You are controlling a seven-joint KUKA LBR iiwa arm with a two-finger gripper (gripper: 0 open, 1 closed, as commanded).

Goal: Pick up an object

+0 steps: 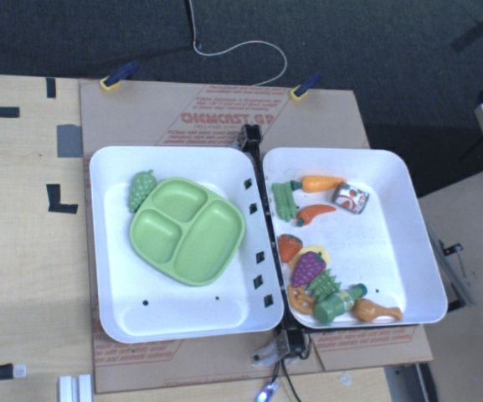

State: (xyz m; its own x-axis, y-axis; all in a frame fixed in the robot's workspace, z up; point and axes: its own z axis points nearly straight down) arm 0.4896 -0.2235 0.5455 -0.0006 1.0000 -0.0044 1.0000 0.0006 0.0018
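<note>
The right bin [392,224] holds several toy foods. An orange carrot [321,182] and a small red and white can [351,198] lie near its far edge. Green beans [284,200] and an orange-red pepper [315,213] lie beside them. Along the left wall sit a red tomato [289,246], purple grapes [306,268] on a yellow piece, a green leafy piece [323,286], a green bottle-shaped toy [337,304] and an orange-brown piece [375,311].
The left bin [115,224] holds a green divided plate [187,231] with a green bunch of grapes [141,188] at its far-left corner. Both bins rest on cardboard [216,115]. A white cable [224,48] loops behind on the dark floor.
</note>
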